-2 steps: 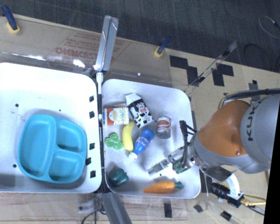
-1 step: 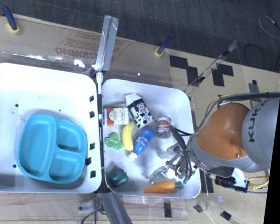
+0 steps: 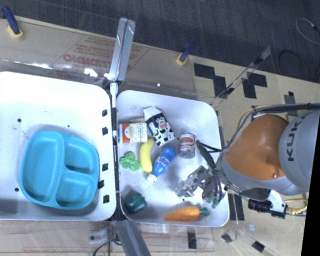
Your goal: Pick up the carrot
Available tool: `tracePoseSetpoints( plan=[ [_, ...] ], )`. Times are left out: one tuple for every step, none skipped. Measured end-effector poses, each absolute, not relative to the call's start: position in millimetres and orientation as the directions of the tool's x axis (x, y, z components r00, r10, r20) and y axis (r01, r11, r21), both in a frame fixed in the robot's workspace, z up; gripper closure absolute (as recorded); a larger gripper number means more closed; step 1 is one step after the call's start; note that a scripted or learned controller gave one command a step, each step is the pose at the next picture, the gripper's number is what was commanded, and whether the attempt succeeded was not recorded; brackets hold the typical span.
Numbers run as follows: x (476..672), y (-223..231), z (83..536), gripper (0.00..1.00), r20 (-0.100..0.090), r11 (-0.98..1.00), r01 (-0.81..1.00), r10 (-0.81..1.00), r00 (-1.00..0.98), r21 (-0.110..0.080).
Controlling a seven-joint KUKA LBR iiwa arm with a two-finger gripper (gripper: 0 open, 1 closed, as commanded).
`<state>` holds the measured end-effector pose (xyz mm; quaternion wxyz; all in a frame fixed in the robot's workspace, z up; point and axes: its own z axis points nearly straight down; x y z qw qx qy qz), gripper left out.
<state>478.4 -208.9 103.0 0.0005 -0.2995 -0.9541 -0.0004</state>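
The orange carrot (image 3: 183,213) lies flat near the front right corner of the right bin (image 3: 219,124), its green tip pointing right. My gripper (image 3: 190,183) hangs just above and behind the carrot, at the bin's right side, apart from it. The fingers point toward the bin's middle with nothing visible between them. The arm's orange band (image 3: 257,153) sits over the bin's right rim.
In the right bin lie a blue and white bottle (image 3: 163,162), a yellow banana (image 3: 146,155), a green leafy toy (image 3: 130,161), a dark green pepper (image 3: 135,202), a small can (image 3: 187,145), a cow-patterned carton (image 3: 159,126) and an orange box (image 3: 133,131). A blue divided plate (image 3: 59,169) sits in the left bin.
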Motion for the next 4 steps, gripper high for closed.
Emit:
tracePoseSetpoints(
  plan=[
    [478.4,-209,103,0.0,0.001,0.821,0.571,0.571,-0.821,0.001],
    [479.7,-208,113,1.0,-0.001,0.824,0.567,0.567,-0.824,0.001],
    [479.7,-208,113,0.0,0.0,0.824,0.567,0.567,-0.824,0.001],
    [478.2,-210,94,0.0,-0.001,0.896,0.443,0.443,-0.896,0.0]
  ],
)
